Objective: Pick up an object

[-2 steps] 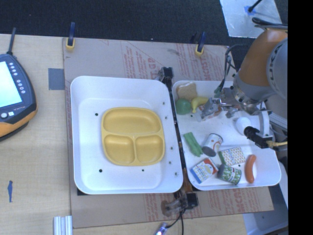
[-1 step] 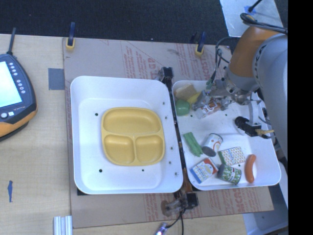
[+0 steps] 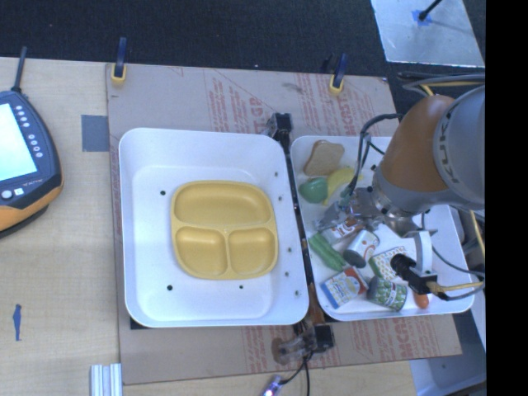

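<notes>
Cardboard (image 3: 247, 97) under two white bins, our arm (image 3: 429, 151) reaching into the right one.

Nearest us at the bench's front edge we see a tangle of cable and a clamp (image 3: 301, 345); behind it sits the left bin (image 3: 144, 221) with a yellow divided tray (image 3: 223, 227) in its middle. Our gripper (image 3: 356, 214) is low over the right bin (image 3: 462, 299), down among the clutter, and we cannot tell how its claw stands, nor whether anything is in it. Things to pick lie all in that right bin: a toast slice (image 3: 323, 157) at the back, a green ball (image 3: 313, 190) and yellow piece (image 3: 340, 180) just beside it, a green stick (image 3: 327, 252) along the left wall, a small carton (image 3: 343, 288) and a dark can (image 3: 386, 294) toward the front. A pendant (image 3: 23, 159) rests far left.
</notes>
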You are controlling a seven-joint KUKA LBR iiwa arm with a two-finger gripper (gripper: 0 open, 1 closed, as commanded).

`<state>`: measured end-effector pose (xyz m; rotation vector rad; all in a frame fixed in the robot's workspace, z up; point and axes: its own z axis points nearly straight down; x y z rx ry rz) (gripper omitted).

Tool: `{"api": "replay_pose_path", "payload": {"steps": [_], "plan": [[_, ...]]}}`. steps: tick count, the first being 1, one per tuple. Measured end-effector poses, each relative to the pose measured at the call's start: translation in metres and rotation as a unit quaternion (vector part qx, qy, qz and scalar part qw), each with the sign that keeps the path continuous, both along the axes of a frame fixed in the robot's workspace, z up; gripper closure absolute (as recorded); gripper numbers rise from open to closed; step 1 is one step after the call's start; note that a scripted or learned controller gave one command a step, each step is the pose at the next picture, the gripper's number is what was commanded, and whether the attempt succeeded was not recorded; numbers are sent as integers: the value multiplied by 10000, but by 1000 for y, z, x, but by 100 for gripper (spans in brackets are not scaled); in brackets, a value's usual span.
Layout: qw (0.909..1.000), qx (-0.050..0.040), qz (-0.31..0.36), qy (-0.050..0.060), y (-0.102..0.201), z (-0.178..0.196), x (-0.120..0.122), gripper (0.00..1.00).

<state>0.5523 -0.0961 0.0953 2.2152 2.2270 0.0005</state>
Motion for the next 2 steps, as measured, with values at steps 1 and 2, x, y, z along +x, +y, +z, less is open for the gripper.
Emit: {"api": "replay_pose_path", "payload": {"steps": [1, 2], "plan": [[10000, -7, 22, 15, -1, 10, 0, 100], [10000, 9, -4, 15, 76, 97, 38, 100]]}}
